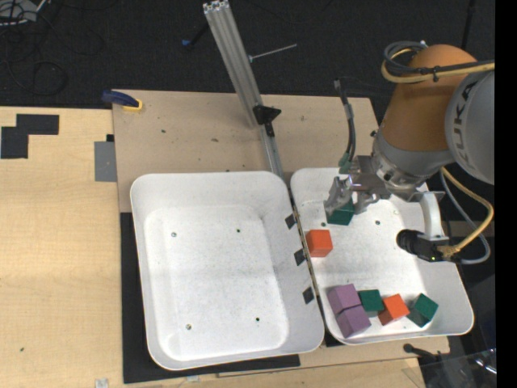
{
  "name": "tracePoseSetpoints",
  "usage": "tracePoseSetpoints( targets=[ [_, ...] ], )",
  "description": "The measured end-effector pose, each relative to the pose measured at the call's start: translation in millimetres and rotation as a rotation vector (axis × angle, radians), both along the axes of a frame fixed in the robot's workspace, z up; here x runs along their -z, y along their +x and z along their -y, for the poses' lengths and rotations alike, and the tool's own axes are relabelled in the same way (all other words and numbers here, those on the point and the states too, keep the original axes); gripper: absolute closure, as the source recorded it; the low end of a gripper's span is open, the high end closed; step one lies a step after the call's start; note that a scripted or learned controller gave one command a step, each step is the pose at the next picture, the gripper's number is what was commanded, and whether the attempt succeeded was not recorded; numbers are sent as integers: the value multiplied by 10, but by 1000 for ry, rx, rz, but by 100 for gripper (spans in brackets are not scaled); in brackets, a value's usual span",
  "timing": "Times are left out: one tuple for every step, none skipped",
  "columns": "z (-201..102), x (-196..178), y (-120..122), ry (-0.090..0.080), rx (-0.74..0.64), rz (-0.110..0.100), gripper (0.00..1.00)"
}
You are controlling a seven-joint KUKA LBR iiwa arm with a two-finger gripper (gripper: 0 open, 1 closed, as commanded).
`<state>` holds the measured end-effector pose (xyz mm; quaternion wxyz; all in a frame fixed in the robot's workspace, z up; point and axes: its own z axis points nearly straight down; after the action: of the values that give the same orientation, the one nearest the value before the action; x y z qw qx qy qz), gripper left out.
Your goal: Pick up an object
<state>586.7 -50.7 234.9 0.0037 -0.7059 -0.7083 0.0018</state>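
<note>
The tool (343, 204) hangs over the far left part of the right bin (456, 293). Its tips are lost against the dark green block (341, 216) directly under them. The block touches or nearly touches the tool, but from this slant I cannot tell whether the tool is clamped on it or merely above it. Whether the block rests on the bin floor or is lifted off it is just as unclear. (The bulky grey and orange wrist behind hides the bin's far right corner.)

Nearer the camera, an orange cube (320, 243) sits by the bin's left wall, apart from the others. A row lies along the near wall: two purple blocks (348, 309) pressed together, a small green block (371, 301), an orange block (394, 308) touching it, and a tilted green block (422, 309) by the right-hand corner. All are matt, hard-edged pieces.

The left bin (145, 217) is a shallow white tray with rounded corners and a faintly speckled floor. Three black clips (300, 256) sit along the seam between the bins. Both bins stand on a black mat (128, 297) on a pale wooden desk (186, 132). A ribbed aluminium bar (234, 55) slants up from behind the bins. A small blue and yellow thing (123, 99) lies at the desk's far left corner, too small to identify. Beyond the desk is dark floor with loose cables.
</note>
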Motion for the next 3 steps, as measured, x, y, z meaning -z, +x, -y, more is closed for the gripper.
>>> tracePoseSetpoints(
  targets=[
    [-453, -59, -196, 0, -1, 1, 100],
    [-933, 87, -356, -1, 0, 0, 100],
    [-1450, -4, -421, -1, -2, 4, 100]
  ],
)
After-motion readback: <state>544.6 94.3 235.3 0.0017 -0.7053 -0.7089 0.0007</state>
